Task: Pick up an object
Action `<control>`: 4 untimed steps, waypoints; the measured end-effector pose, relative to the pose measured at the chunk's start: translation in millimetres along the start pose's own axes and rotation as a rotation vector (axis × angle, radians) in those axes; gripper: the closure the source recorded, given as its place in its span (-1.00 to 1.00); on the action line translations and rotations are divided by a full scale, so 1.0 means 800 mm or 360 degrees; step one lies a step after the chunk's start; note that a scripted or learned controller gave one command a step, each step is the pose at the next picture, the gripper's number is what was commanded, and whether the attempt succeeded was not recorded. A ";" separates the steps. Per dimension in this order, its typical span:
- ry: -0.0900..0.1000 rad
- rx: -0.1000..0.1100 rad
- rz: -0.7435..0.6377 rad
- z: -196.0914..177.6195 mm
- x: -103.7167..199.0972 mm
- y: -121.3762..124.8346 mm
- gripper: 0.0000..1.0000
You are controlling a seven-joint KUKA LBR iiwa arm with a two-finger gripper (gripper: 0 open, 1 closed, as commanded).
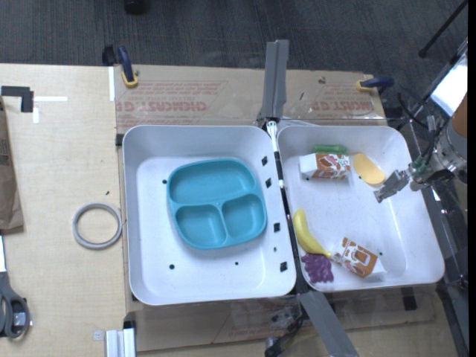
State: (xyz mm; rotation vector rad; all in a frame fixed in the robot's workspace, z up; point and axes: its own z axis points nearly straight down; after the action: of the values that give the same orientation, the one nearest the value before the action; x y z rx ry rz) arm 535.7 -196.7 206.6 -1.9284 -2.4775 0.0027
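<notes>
Presently, in the camera view, the gripper (pixel 392 187) hangs over the right bin (pixel 413 255), near that bin's right wall and just beside a yellow round object (pixel 368 169). Whether its jaws are spread or pressed together cannot be told at this size; nothing is seen between them.

Candidate objects all lie within the right bin. A small carton with a green cap (pixel 326 164) rests toward the bin's far wall, with the yellow round object just beside it. A banana (pixel 306 233) lies along the bin's left wall, a purple grape bunch (pixel 319 268) sits at the banana's lower end, and a second carton (pixel 358 257) lies tilted just beside the grapes, near the front wall. The left bin (pixel 145 222), adjoining the right bin, holds a blue divided plate (pixel 216 202).

Judgement: the step in hand is the approach. The yellow round object is nearest; a straight descent centred on it would serve best.

Clearance: that object lies close to the carton and toward the bin's far-right corner, so the wall limits room there. The bare floor at the middle of the right bin offers the freest passage.
</notes>
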 end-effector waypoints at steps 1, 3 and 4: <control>-0.0002 -0.0003 -0.0562 0.108 -0.064 0.127 -1.00; 0.0017 0.0034 -0.0294 0.141 -0.045 0.140 -1.00; 0.0004 0.0000 -0.1343 0.146 0.031 0.167 -1.00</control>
State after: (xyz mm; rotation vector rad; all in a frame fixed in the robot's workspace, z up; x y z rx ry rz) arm 658.4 -139.6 89.6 -0.7441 -3.0476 -0.0014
